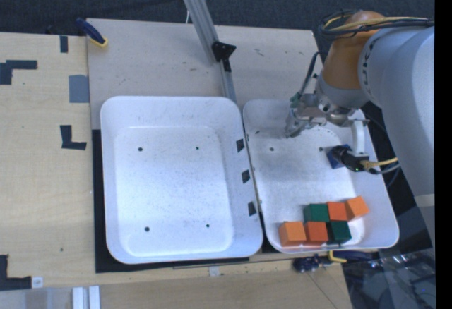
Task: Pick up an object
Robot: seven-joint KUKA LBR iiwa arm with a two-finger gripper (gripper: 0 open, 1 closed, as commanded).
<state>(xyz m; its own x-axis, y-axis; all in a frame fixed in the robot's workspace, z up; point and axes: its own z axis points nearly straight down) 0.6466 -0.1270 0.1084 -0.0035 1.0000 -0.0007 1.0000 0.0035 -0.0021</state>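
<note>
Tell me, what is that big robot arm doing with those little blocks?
The robot arm's gripper hangs over the far end of the right bin. The orange and green blocks sit bunched at the near end of that bin, away from the gripper. The left bin is beside it. No block is picked up yet.

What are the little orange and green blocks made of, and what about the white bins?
The orange and green blocks look like painted wood or maybe hard plastic: flat faces, sharp edges, solid matte colour. I cannot say which for sure. The right bin and the left bin look like thin moulded plastic, smooth and slightly shiny, with rounded corners and rolled rims, and dark speckles on their floors.
</note>
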